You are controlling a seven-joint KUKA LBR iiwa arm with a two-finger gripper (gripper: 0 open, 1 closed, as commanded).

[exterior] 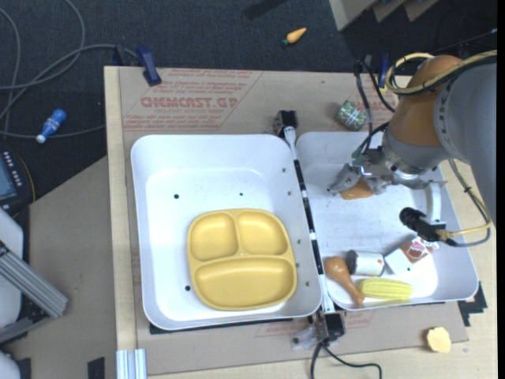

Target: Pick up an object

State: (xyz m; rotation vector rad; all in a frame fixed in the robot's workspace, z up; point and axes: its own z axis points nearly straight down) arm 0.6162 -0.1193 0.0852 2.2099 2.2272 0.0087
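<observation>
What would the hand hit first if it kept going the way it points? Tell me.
Probably the small orange-brown object right under the hand, then the right bin floor; depth is hard to judge from above.

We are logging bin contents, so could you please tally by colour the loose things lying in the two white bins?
Yellow: 2, the divided plate and the corn cob
Orange-brown: 2, the drumstick-shaped toy and a piece by the gripper
White and dark: 1, a small cylinder
Red and white: 1, a small packet
Total: 6
</observation>
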